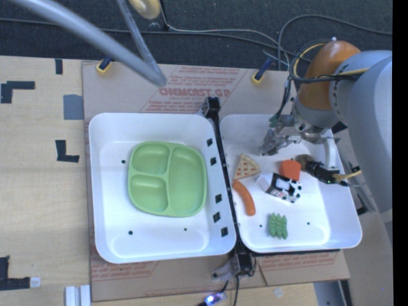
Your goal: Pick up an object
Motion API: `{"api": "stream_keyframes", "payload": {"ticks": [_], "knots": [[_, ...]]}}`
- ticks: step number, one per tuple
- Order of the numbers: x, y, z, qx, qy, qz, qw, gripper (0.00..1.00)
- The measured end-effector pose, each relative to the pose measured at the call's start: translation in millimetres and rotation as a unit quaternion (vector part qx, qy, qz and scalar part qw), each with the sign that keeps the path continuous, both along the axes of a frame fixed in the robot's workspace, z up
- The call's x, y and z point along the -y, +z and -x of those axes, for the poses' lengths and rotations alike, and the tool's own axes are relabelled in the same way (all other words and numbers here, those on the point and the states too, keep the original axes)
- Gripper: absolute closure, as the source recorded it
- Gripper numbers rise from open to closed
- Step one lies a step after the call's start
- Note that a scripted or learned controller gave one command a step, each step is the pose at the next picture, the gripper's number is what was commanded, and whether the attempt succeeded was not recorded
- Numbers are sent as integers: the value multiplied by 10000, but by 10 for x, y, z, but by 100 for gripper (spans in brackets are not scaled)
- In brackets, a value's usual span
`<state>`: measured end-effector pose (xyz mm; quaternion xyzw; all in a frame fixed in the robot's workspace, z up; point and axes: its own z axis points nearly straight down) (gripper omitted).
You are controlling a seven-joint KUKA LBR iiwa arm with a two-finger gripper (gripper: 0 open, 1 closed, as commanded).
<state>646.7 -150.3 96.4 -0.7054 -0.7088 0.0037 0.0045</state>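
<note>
Arm in from the right, over the upper part of the right bin. Gripper low over the bin floor near its upper left area, nothing visible between the tips. Whether open or closed: cannot tell at this slant and blur

Candidate objects, all in right bin:
- waffle-patterned wedge, flat, just below and left of gripper, nearest candidate
- orange sausage-shaped piece, lying lengthwise near the divider, just below the wedge
- small orange-red block, touching or just beside a black-and-white figure
- green ridged piece, alone toward the lower edge, well apart from the rest

Left bin with green divided plate lying flat at centre; too broad and flat, not worth a try

Judgement on step: approach phase, no pick yet. For a clean grasp:
- choose an isolated target; green ridged piece or sausage piece likely easier than the block crowded against the figure
- across the narrow width of the sausage, not along its length
- wedge probably thin and flat, likely to slip under the tips
- straight descent, centred over target, clear of the divider wall
- lift only after confirming something sits between the tips
</note>
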Motion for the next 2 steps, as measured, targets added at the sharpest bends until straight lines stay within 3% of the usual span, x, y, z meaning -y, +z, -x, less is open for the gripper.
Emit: {"api": "stream_keyframes", "payload": {"ticks": [2], "knots": [[-88, 851, -38, 55, -9, 2, 10000, 100]]}}
